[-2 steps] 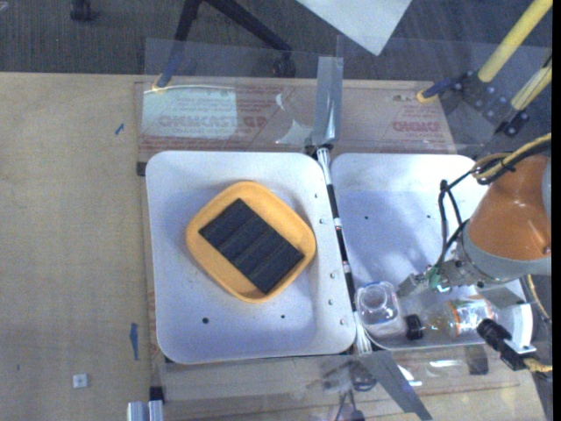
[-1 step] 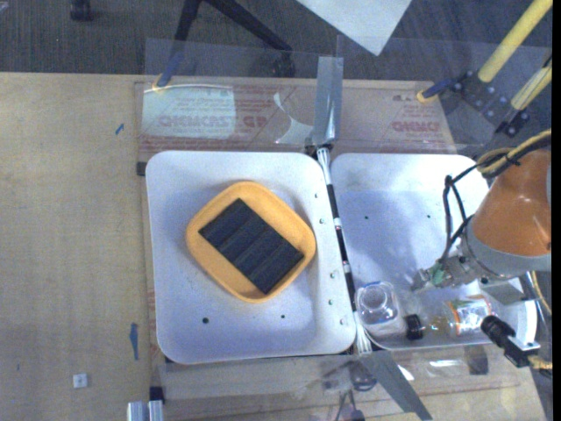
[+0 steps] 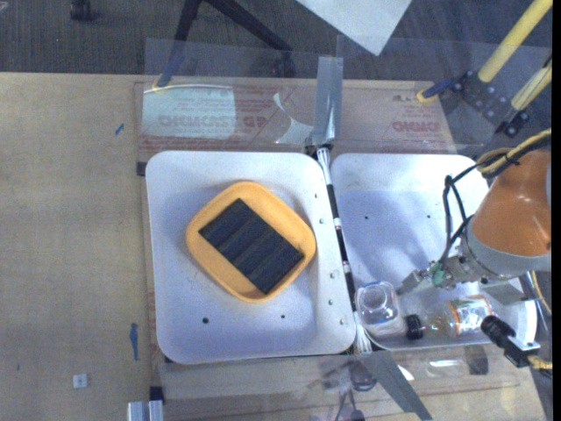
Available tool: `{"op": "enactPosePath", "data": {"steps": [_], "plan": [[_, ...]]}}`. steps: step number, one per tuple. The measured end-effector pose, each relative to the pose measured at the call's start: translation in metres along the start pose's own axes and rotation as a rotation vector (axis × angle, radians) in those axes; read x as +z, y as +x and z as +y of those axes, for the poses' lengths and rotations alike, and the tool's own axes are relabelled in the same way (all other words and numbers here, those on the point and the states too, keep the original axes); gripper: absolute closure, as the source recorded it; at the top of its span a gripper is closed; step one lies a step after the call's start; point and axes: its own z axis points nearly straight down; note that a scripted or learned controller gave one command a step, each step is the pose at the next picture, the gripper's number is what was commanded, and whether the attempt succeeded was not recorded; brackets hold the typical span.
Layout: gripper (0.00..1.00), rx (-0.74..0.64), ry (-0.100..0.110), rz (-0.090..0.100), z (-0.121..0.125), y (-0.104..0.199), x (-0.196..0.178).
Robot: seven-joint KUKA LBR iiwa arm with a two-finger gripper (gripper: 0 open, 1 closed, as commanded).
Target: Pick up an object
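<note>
The tool (image 3: 438,274) was seen lowered into the right bin (image 3: 386,191), just above a clear plastic bottle (image 3: 443,318) lying at the near edge; its state could not be told. Nothing appeared lifted, so the pick was judged still to be made. A small clear cup (image 3: 377,303) stood alongside. The left bin (image 3: 175,261) held a yellow tray (image 3: 250,239) with a dark insert.
</note>
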Motion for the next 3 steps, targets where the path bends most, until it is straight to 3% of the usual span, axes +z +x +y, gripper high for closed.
{"op": "enactPosePath", "data": {"steps": [1,2,3], "plan": [[0.00,0.104,0.013,0.004,0.079,0.097,-0.085],[0.00,0.173,0.014,0.005,0.034,0.067,-0.086],[0.00,0.265,0.015,0.004,0.007,0.040,-0.014]]}}
